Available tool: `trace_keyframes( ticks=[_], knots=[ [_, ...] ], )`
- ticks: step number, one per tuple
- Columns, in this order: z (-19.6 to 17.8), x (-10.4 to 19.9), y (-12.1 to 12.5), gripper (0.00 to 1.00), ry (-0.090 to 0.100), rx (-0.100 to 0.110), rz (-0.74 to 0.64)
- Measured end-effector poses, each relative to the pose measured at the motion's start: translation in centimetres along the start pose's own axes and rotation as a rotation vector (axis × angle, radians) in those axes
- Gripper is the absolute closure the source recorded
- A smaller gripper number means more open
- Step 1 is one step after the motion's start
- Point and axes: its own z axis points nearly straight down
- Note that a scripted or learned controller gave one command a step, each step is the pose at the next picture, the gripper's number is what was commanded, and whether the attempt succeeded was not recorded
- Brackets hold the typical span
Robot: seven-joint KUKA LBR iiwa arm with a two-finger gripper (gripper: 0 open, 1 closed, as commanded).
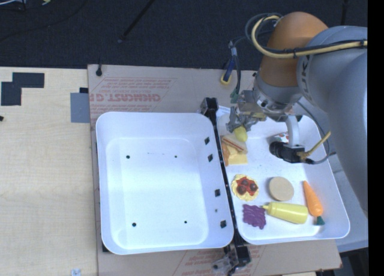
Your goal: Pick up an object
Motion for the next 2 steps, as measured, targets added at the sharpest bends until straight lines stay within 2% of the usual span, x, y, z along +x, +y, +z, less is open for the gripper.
trace_keyframes(
  ticks=[1, 2],
  knots=[
    [0.7, 5.6, -1.5, 1.00, 0.000, 0.012, 0.001],
    [-0.7, 9.3, -1.4, 1.00, 0.000, 0.009, 0.001]
  ],
)
